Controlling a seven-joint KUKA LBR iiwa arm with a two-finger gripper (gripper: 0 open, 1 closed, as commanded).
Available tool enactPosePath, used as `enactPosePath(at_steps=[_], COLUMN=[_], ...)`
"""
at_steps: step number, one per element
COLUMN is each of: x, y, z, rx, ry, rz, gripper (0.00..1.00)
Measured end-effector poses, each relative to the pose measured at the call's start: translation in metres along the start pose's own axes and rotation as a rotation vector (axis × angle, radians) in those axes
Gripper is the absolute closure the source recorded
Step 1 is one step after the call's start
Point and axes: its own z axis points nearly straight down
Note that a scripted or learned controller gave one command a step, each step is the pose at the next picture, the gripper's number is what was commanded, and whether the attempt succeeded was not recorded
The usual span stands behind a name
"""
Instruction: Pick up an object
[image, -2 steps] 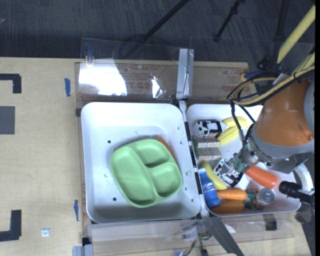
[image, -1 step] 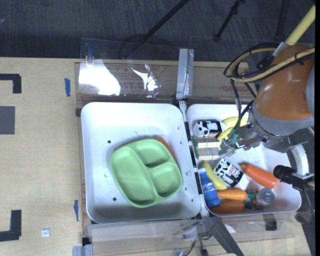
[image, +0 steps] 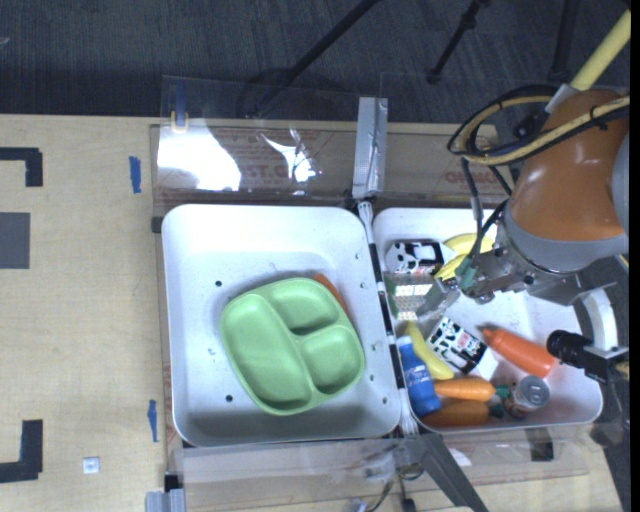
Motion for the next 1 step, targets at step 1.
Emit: enactPosePath(at_steps=[1], x=[-0.0192], y=[-0.0161], z=[0.0804], rx=[0.001], ry=[0.001], rz=[-0.099], gripper=[0.0])
